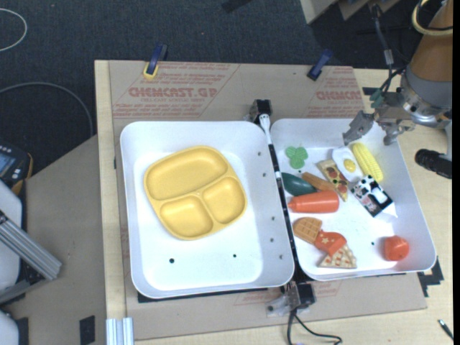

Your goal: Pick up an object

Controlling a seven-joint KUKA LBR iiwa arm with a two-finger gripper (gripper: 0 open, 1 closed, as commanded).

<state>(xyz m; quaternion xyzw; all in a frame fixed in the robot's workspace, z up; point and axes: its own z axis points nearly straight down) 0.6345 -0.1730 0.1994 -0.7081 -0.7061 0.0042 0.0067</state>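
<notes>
My gripper [374, 131] hangs over the back of the right bin [417, 214], open, with nothing between its fingers [356, 130]. Just in front of it lie a yellow corn cob [368, 160] and a fried egg [348, 165]. Further toy foods fill the bin: a green broccoli piece [295, 153], a dark green vegetable [297, 184], an orange carrot [314, 203], a waffle [307, 229], a pizza slice [339, 257], a red tomato [394, 248] and a black-and-white piece [371, 193].
The left bin [136, 192] holds a yellow divided plate [194, 191]. A black divider [273, 175] runs between the two bins. The arm's orange band [433, 60] rises at the right edge, with cables above it.
</notes>
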